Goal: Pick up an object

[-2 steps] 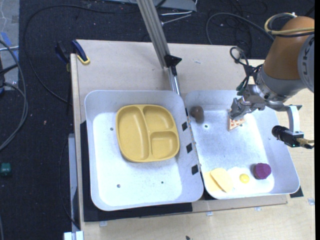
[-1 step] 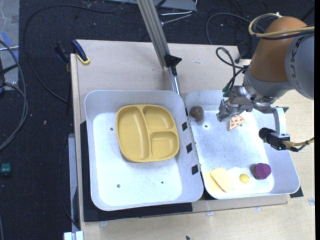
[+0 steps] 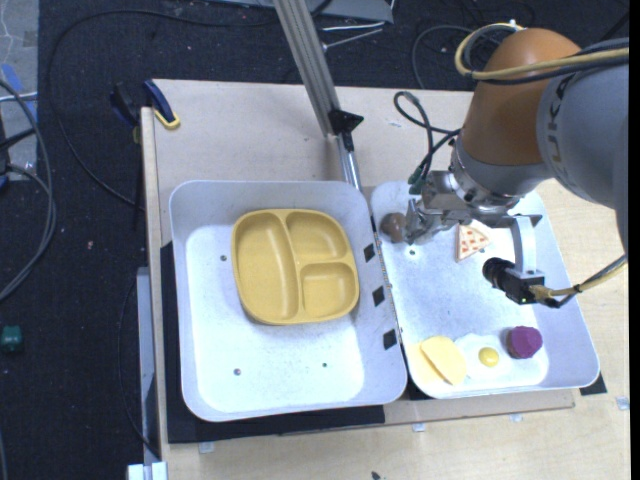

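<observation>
- Grey arm with orange band reaching in from the right, wrist low over the far left corner of the right-hand shallow white bin.
- Tool down near that bin's floor, just beside a small brown rounded object at the bin's left wall; whether touching, cannot tell.
- State of the tool: cannot tell, released or clenched, with the fingertips lost against the dark wrist hardware.
- Triangular pizza-slice toy, orange with red spots, lying flat just right of the tool, partly under the wrist.
- Black cable fitting hanging off the arm above the middle of the right bin.
- Along the right bin's near edge, from left to right: pale yellow flat wedge-shaped piece, small round yellow piece, purple rounded object, each apart from the next.
- In the left-hand shallow white bin, a yellow plastic plate with three compartments, sitting toward the far side.
- Both bins side by side on the pale wooden table, with a grey metal pole slanting up from behind them.
</observation>
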Robot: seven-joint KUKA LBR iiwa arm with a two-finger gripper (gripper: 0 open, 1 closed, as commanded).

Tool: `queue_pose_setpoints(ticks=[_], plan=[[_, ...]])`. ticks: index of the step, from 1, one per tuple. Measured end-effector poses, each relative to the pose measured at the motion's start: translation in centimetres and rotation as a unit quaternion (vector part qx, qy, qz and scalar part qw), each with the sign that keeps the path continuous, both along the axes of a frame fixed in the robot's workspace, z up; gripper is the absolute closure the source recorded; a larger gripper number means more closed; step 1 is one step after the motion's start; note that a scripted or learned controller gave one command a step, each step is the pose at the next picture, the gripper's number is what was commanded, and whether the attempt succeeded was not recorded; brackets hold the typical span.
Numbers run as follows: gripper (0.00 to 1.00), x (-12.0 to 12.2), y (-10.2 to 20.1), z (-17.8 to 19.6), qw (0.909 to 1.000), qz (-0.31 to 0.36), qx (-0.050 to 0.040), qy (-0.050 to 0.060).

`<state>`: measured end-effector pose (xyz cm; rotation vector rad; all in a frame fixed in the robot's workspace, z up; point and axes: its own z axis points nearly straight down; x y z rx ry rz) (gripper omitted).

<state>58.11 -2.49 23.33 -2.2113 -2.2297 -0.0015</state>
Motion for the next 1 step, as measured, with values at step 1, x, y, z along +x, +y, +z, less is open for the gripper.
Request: queue_pose_setpoints(ticks=[1], plan=[[1.0,-1.64,4.93,0.6,1.0,0.0,-0.0001,0.001]])
